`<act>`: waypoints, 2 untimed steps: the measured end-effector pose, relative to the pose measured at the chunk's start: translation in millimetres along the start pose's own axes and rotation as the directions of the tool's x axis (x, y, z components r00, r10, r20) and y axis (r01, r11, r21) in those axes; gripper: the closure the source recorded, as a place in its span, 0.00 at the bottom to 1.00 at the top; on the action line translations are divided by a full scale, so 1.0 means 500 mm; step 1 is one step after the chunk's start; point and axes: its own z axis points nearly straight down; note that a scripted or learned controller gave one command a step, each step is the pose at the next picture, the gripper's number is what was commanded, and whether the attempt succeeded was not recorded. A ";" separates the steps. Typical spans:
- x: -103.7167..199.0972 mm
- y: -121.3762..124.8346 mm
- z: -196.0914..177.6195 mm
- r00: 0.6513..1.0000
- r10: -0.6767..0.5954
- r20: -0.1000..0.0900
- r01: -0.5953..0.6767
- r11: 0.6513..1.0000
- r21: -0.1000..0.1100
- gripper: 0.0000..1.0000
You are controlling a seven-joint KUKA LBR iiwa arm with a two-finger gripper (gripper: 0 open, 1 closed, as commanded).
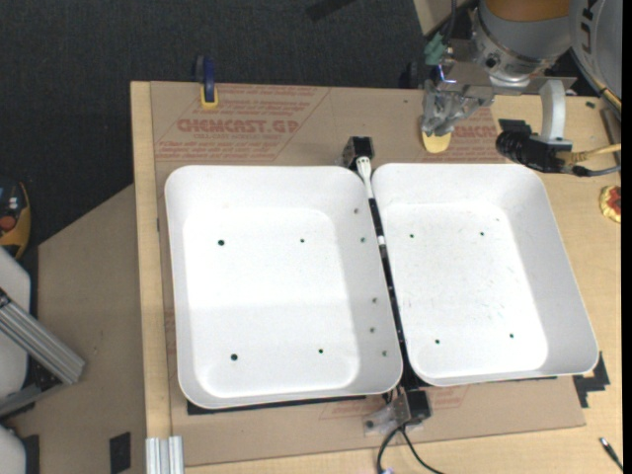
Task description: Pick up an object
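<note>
My gripper (438,132) hangs at the upper right, beyond the far rim of the right bin (553,200), with the grey arm and its orange band above it. A small pale yellow object (434,142) sits at its fingertips, and the fingers are shut on it. The object is raised, seen over the brown bench board rather than inside either bin. The left bin (176,191) lies beside the right one, its white floor marked with a few small dark dots.
A blue clamp (205,79) grips the board's far left edge. A black clip (357,151) joins the two bins at the back, and another (413,405) sits at the front. A small red-orange item (613,201) lies at the right edge.
</note>
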 end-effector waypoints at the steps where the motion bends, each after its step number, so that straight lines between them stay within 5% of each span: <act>1: 0.214 0.016 0.118 1.000 -0.007 -0.002 0.007 1.000 0.009 1.00; 2: 0.221 -0.020 0.071 1.000 -0.001 -0.001 0.002 1.000 0.008 1.00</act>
